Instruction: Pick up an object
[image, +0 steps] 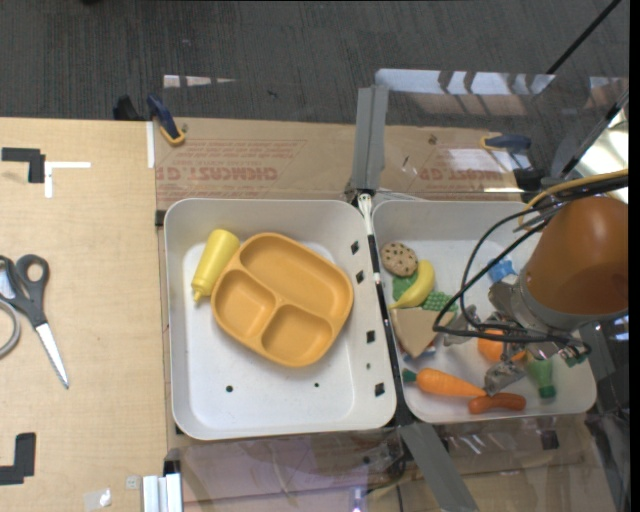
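My gripper (503, 374) hangs low over the right bin (455, 222), under the arm's orange band (585, 258). Just below it lie an orange carrot (449, 383) and a red sausage-like piece (497, 403). A small orange item (489, 349) sits right beside the gripper, and a green bottle (541, 376) lies just to its right. Further left in this bin are a cookie (399, 259), a banana (426, 284) on a green piece (404, 293), and a tan bread slice (414, 331). A blue item (500, 271) is partly hidden by cables.
The left bin (200, 400) holds a yellow divided plate (283, 298) and a yellow bottle (213, 262). Scissors (36, 312) lie on the wooden bench at far left. A blue clamp (165, 119) sits behind the bins. Black cables (480, 265) loop over the right bin.
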